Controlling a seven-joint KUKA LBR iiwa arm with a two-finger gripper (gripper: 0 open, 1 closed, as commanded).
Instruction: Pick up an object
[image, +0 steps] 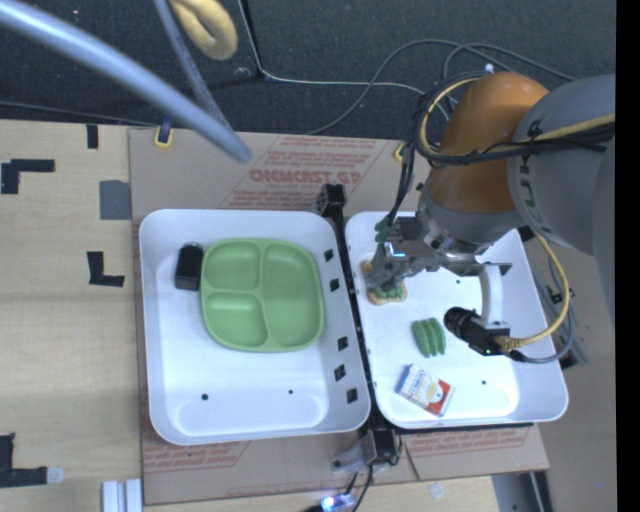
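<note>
My gripper (386, 268) hangs low over the far left part of the right bin (530, 400), close to the divider. Directly beneath its tip lies a small tan and green object (387, 294), touching or nearly touching it; I cannot tell whether it is gripped. A green ridged piece (429, 337) lies in the middle of the right bin. A small white, blue and orange box (425, 389) rests near that bin's front edge.
The left bin (170, 390) holds a green divided plate (264, 295) with a small black block (188, 267) beside its left rim. The arm's grey and orange body (490, 150) covers the right bin's back part.
</note>
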